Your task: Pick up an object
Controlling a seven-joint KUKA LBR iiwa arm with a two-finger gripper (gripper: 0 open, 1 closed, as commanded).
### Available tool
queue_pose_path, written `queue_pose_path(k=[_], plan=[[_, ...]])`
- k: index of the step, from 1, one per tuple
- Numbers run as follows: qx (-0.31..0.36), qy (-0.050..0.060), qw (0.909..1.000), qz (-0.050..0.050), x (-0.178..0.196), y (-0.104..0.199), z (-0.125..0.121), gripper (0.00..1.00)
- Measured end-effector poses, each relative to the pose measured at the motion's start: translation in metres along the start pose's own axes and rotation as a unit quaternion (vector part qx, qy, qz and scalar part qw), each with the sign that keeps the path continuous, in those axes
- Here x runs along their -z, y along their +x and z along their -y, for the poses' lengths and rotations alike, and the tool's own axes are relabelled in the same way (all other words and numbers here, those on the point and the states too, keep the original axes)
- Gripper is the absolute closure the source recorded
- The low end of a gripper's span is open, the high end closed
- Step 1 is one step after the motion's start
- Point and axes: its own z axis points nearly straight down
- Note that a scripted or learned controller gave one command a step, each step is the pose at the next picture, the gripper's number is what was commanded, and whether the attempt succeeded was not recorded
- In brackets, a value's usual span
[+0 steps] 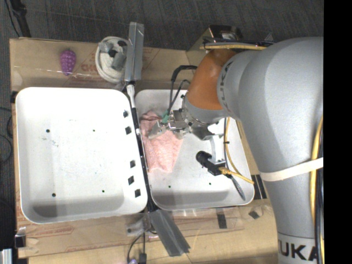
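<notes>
Step in hand, as judged: approach and descent onto the target, grasp not yet confirmed.

- Arm (275,120): reached in from the right, wrist bent low over the right bin (187,199).
- Claw (171,124): positioned at the upper edge of the pink cloth (160,150), at or just above it. Apart or together: could not be told, the wrist and cabling hiding that part.
- Pink cloth: lay crumpled in the right bin, against its left wall, just beside the divider between the bins.
- Left bin (71,202): well apart from the work.
- Purple object (67,61) and white roll (111,56): rested on the bench beyond the bins.

Next move, as judged: close on a raised fold, then lift straight up; thin fabric likely to slip.
</notes>
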Motion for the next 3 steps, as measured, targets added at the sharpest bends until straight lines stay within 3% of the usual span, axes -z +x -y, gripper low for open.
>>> queue_pose_path(k=[3], plan=[[0.000,0.000,1.0000,0.000,0.0000,0.0000,0.0000,0.00]])
